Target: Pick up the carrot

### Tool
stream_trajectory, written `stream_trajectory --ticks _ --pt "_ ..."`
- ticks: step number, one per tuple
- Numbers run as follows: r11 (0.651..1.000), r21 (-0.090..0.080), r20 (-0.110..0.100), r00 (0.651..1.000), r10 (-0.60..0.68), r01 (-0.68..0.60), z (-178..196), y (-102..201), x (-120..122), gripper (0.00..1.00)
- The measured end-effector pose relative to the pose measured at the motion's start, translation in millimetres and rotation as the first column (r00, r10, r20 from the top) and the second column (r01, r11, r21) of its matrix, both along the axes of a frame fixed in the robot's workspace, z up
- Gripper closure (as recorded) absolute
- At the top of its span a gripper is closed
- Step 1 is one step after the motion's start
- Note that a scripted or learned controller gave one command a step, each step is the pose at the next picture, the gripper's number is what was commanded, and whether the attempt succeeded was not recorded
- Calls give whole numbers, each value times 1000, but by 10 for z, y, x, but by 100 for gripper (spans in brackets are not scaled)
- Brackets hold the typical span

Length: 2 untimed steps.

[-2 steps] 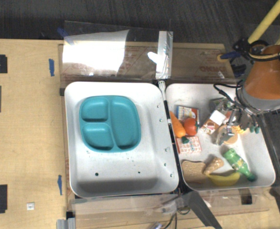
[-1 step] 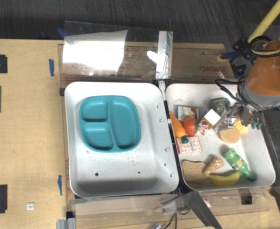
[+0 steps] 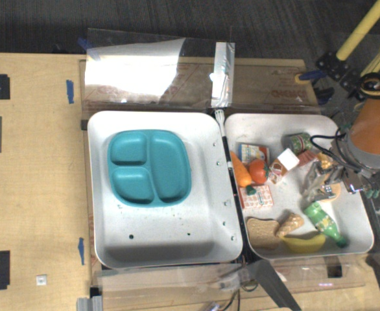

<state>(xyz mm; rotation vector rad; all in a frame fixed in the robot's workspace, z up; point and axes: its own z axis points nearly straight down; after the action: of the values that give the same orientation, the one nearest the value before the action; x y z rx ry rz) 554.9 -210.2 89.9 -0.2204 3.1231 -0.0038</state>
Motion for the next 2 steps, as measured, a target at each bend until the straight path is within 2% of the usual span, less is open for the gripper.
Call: stream_trajectory --ticks 1,2 --pt "926 -4 2 926 377 -377 534 -120 776 100" --pt "658 1 -7 658 753 -753 411 -125 350 100"
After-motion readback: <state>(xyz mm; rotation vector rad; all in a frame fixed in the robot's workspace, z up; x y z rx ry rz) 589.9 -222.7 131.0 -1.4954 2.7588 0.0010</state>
